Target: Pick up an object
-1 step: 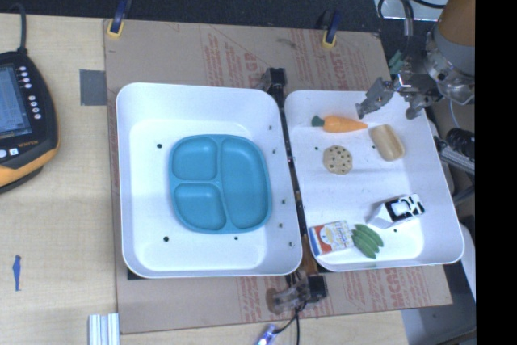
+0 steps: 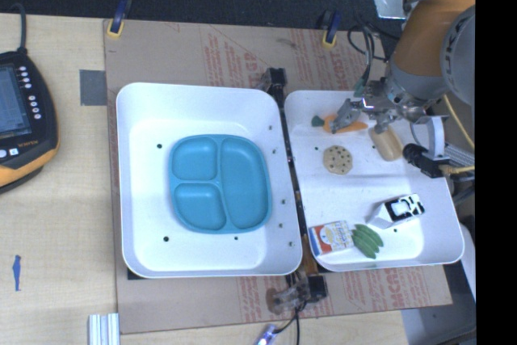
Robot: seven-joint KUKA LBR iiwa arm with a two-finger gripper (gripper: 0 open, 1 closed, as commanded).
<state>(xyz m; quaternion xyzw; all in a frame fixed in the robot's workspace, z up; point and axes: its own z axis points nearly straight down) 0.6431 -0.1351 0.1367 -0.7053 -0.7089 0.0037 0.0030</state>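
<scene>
The pincer (image 2: 361, 111) is down at the far end of the right bin (image 2: 436, 254), hanging right over the toy carrot (image 2: 349, 125). The carrot lies just below and a touch left of the pincer tips, its long axis running left to right, green top pointing away from the arm. The fingers look parted around it, but whether they actually grip it I cannot tell; shadow and metal blur together there.

Just right of the pincer sits a tan bread-like piece (image 2: 387, 144), close against the wrist. Nearer the camera from the pincer lies 1 round cookie (image 2: 338, 159), and well beyond that 1 black-and-white carton (image 2: 400, 208), 1 small red-and-white box (image 2: 329, 237) and 1 green pea pod (image 2: 367, 240) touching that box.

Far to the pincer's left, the left bin (image 2: 145, 174) holds 1 blue divided plate (image 2: 220, 183) with 3 compartments. So: 2 bins, 6 loose items in the right one.

My call: the carrot is the target, and the move turns on closing across its short width.
</scene>
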